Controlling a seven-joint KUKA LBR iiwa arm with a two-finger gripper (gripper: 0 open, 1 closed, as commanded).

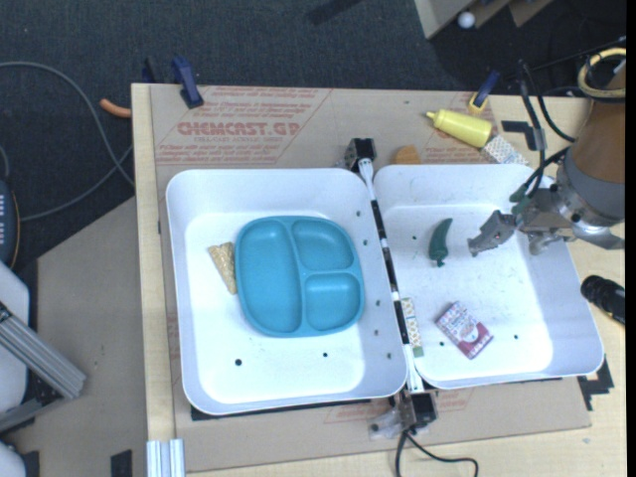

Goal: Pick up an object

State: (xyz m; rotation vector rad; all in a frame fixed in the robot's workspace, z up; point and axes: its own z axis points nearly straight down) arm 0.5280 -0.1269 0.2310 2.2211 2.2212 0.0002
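Best pick here, by the look of things: the dark green pepper-shaped object (439, 241), lying loose on the floor of the right bin (556, 351), upper left of its middle and apart from the bin walls. Worth lining the fingers across its narrow width, not along its curved length — a slim, bent shape likely to roll or squirt out if pinched at the tip. Better to come straight down over its thick middle and close only once the tips straddle it.

Second candidate: a small red-and-white packet (463, 328), lower in the same bin, flat against the floor and probably harder to get fingers under. Well apart from the green object, so no crowding either way.

In the left bin (189, 227), a blue divided plate (298, 271) with a tan cracker-like piece (223, 263) touching its left rim — far from the arm, not the natural choice.

Gripper (497, 232) reaching in from the right, poised over the right bin just right of the green object, slanted down and to the left. Nothing between the fingers; whether spread or pressed together — cannot tell from this angle. Grey wrist and orange band (606, 157) up near the bin's right edge
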